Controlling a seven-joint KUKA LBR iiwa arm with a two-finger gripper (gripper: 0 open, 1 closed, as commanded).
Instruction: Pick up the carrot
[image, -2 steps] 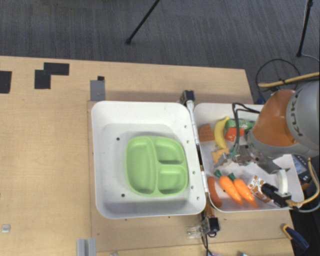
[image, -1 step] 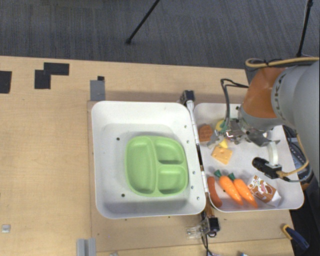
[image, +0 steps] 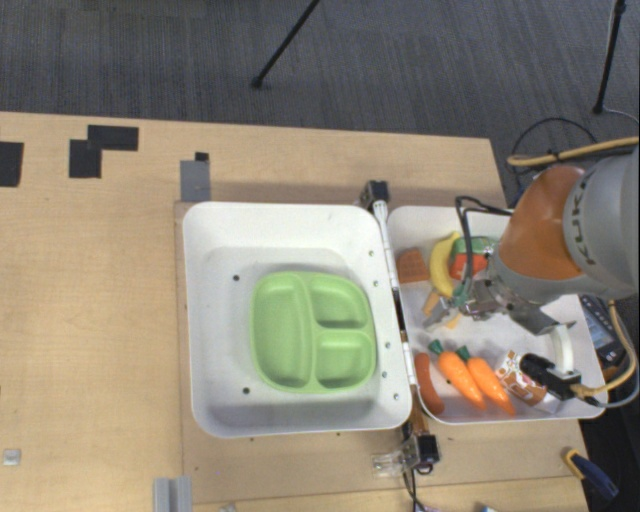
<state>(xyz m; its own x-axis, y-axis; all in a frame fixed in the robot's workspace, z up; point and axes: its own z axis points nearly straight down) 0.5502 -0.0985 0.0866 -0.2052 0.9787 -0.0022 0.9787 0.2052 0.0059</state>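
We see the two orange plastic carrots with green tops (image: 472, 376) lying side by side, touching, on the floor of the right-hand shallow white bin (image: 500, 415), toward its near edge; either could serve as the one to pick. They lie flat and slanted, tops pointing far-left, which we judge leaves their long sides open to a pinch from above. The metal claw (image: 447, 306) hangs just beyond them, over the middle of that bin, beside a yellow plastic banana (image: 442, 262) and a brown block (image: 411, 266). We cannot tell how far apart it stands, and we see nothing gripped in it (the wrist and cables crowd that spot).

The left-hand white bin (image: 205, 330) holds a light green divided plastic tray (image: 312, 330), set in its middle, well apart from the carrots. Both bins sit on the pale wooden surface (image: 90, 330).

A small brown-and-white packet (image: 520, 376) lies right of the carrots; any print on it is too small to read.
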